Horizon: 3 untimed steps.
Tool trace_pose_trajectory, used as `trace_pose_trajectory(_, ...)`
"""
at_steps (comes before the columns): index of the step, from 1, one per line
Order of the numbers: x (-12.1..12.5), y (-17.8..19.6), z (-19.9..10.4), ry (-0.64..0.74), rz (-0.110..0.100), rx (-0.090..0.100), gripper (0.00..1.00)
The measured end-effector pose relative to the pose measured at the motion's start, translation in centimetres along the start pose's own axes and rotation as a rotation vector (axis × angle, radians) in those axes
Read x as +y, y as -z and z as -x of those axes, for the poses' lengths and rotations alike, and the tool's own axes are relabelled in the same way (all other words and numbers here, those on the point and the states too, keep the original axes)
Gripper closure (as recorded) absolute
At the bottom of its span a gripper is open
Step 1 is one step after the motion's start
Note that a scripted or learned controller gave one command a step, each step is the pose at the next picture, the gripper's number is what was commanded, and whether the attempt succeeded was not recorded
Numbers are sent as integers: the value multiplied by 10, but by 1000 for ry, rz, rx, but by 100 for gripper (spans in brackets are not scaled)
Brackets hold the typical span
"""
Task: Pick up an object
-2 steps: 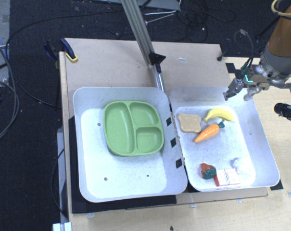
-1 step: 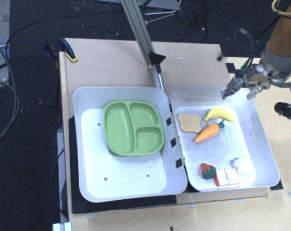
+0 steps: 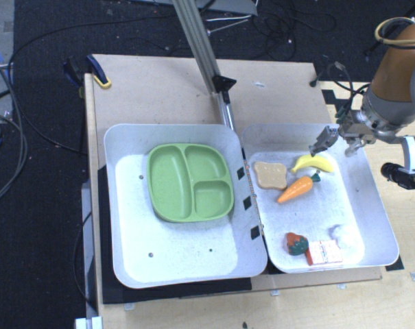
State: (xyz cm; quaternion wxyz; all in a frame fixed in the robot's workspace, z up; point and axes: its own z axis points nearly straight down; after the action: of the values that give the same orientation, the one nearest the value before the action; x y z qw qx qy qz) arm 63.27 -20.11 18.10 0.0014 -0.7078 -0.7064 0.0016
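Just below the spread, empty pincer (image 3: 339,142) lies the banana (image 3: 313,163).

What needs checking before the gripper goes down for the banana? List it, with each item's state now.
1. Gripper sits above the banana: not ok, it is up and to the right of it.
2. Banana free of neighbours: not ok, the carrot lies against it.
3. Banana fully visible: ok.
4. Bread apart from the banana: ok.
5. Fingers open: cannot tell.
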Motion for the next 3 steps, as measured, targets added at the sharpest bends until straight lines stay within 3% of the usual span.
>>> trace_pose_trajectory(1,-5,-58,9,0,-1,0,0)
trace_pose_trajectory(2,-5,-91,8,1,2,0,0)
trace_pose_trajectory(3,-4,-78,8,2,5,-1,100)
